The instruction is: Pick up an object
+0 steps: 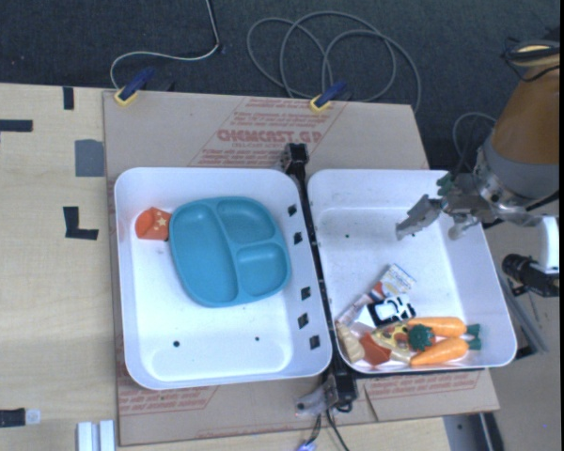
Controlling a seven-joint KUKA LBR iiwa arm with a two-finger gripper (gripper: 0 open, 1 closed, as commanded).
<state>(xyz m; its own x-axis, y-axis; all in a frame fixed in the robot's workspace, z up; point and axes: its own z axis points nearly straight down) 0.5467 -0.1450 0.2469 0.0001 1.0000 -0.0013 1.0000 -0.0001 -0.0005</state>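
Observation:
My gripper hangs over the upper right part of the right bin, its two fingers spread apart with nothing between them. A pile of toy food lies in that bin's lower right corner: two orange carrots, a small black-and-white item, a clear wrapped packet and some tan and red pieces. The gripper stands well above and to the right of the pile. In the left bin lies a blue divided plate, with a small red-orange toy beside its left edge.
A black divider runs between the two bins. Both rest on a brown cardboard sheet on the bench. Cables loop on the dark floor behind. The arm's orange band rises at the right edge.

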